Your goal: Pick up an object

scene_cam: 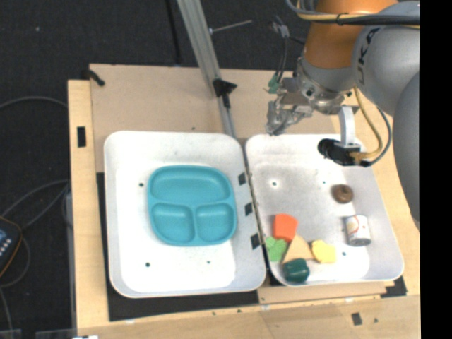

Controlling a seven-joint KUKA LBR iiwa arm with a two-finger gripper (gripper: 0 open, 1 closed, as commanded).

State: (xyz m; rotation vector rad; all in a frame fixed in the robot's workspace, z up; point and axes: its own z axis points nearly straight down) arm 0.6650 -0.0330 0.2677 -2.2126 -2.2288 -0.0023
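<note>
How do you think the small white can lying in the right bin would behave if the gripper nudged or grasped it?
The white can lies on its side, so a nudge would probably roll it across the right bin. It looks small and rigid, likely light. Its rounded wall might slip between fingers.

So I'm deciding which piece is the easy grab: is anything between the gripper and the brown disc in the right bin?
Nothing visible stands between them. The gripper hangs over the right bin at its far rim, and the brown disc lies alone on bare floor nearer the right wall. The black fitting sits beside that line, not across it.
</note>
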